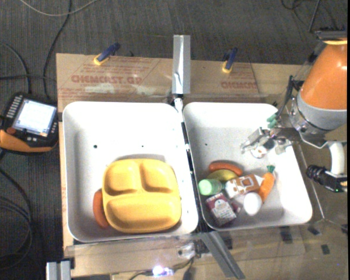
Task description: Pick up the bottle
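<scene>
Grey arm with orange band [328, 80] at right edge of frame, two-finger metal gripper [254, 143] angled left, holding nothing.

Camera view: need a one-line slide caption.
Gripper hovers in the right bin above a pile holding the green-capped bottle and carrot; yellow tray fills the left bin.

Two white bins [76, 156] side by side. One yellow divided tray [141, 195] over one orange plate [97, 207]. One green-capped bottle [210, 186], one carrot [267, 184], one white egg [252, 203], two small cartons [221, 209], one banana [221, 174], one sausage [224, 166]. Two clamps [106, 53].
</scene>
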You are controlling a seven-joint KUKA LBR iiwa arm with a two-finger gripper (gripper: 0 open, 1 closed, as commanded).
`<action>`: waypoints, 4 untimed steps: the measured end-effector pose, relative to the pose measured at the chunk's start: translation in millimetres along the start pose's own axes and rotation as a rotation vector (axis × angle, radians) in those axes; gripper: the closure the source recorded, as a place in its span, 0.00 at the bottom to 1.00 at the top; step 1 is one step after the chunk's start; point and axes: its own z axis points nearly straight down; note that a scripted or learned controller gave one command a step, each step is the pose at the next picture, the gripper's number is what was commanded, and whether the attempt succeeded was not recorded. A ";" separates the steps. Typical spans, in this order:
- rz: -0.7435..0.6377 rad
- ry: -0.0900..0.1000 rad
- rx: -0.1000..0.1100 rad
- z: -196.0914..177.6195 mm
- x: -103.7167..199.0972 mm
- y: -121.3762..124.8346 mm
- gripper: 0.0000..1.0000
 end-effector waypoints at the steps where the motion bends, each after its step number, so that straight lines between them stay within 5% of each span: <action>1: -0.131 -0.004 -0.009 156.4 38.0 1.0 0.00; 2: -0.419 -0.001 -0.003 92.1 -15.5 -2.2 0.00; 3: -0.411 -0.001 -0.006 143.3 14.1 -32.5 0.00; 4: -0.412 0.005 -0.001 137.7 16.1 -32.6 1.00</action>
